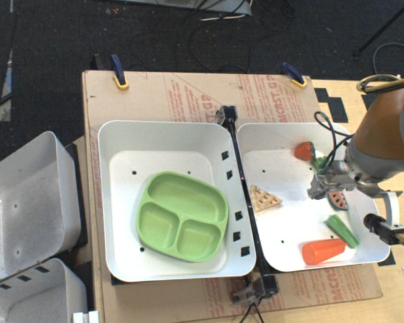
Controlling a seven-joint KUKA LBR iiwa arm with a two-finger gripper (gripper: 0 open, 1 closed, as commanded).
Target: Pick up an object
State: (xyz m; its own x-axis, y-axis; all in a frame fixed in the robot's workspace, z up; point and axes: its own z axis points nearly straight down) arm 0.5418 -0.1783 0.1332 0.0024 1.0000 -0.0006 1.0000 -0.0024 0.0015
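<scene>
Grey arm [374, 160] (orange band), black cables.

Orange carrot [324, 250] lying flat near right bin's front edge, green bean [342, 230] just above it, apart

The arm [384, 136] is reaching in from the right, orange band showing above the wrist, gripper [321, 187] hanging down low; can't really make out more.

Lime-green divided tray [182, 216] in white left bin [114, 180]; white right bin [276, 147] holds orange carrot [323, 250], green pod [342, 230], tan waffle-patterned wedge [263, 198], red piece [304, 151].
</scene>
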